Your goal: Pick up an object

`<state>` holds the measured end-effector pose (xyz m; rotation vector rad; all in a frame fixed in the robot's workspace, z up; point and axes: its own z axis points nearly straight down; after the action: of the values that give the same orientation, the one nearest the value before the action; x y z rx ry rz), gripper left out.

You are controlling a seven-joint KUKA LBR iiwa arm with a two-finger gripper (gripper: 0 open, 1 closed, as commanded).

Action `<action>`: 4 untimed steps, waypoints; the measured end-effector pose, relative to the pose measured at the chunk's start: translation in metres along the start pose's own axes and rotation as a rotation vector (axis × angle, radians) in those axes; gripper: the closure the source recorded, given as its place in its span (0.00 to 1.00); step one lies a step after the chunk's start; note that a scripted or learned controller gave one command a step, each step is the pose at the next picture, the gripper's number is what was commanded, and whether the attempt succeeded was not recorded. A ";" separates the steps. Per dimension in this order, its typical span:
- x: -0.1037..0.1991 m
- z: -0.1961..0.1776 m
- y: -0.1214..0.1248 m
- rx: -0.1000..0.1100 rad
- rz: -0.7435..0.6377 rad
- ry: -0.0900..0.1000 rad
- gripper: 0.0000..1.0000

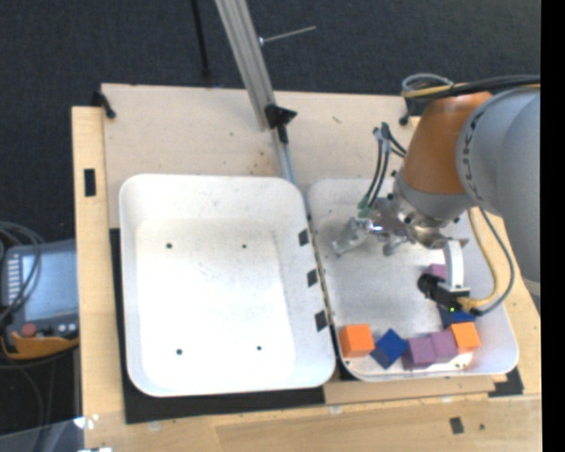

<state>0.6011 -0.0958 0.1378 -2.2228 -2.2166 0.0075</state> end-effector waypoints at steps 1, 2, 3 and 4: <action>-0.001 0.042 0.001 -0.007 0.000 -0.001 0.00; -0.002 0.029 0.002 -0.010 0.008 0.001 1.00; -0.002 -0.035 0.000 -0.012 0.001 0.000 1.00; -0.003 -0.069 0.002 -0.011 -0.006 0.001 1.00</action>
<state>0.6030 -0.0989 0.2071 -2.2205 -2.2286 -0.0053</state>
